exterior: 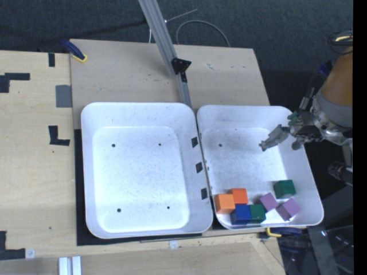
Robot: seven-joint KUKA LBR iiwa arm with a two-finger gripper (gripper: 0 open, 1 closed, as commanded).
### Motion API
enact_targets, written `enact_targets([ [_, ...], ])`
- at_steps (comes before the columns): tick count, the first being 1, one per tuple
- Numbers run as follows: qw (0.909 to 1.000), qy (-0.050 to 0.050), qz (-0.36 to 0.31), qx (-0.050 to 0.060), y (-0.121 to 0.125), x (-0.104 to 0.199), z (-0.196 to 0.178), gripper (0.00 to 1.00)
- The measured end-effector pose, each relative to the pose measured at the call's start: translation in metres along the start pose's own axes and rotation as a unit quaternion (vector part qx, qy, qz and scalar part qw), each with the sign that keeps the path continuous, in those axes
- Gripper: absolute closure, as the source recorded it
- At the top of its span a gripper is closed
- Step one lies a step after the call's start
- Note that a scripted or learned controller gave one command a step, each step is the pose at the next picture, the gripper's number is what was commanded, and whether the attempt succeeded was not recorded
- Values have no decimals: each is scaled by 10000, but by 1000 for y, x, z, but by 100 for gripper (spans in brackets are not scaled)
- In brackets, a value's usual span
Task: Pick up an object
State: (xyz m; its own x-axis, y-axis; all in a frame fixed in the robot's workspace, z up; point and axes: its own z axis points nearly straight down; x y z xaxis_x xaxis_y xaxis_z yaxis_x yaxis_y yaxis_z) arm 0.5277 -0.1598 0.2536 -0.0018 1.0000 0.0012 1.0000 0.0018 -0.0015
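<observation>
Arm (pixel 338 96) reaching from right | gripper (pixel 282 136) spread wide, holding nothing | above right bin (pixel 252 114)

Small blocks clustered in lower right of frame, along near edge of right bin (pixel 298 153): two orange blocks (pixel 231 199) touching, blue block (pixel 242 212) beside small green block (pixel 257 212), two purple blocks (pixel 278 205), darker green block (pixel 284 188) slightly apart, upper right of cluster.

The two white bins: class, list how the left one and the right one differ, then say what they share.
The left bin lies away from the gripper; the right bin has the gripper above it. The right bin holds coloured blocks clustered along its near edge; the left bin holds none. Both are shallow, white, rounded and speckled.
</observation>
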Motion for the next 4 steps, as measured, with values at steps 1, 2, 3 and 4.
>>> enact_targets([
  [1, 10000, -23, 5, -48, -28, -18, -182, 0],
  [2, 10000, 4, 6, 39, -45, 21, -48, 0],
  [3, 10000, -18, -1, -53, -45, 35, -293, 0],
  [4, 10000, 1, -33, 39, 6, 140, -179, 0],
])
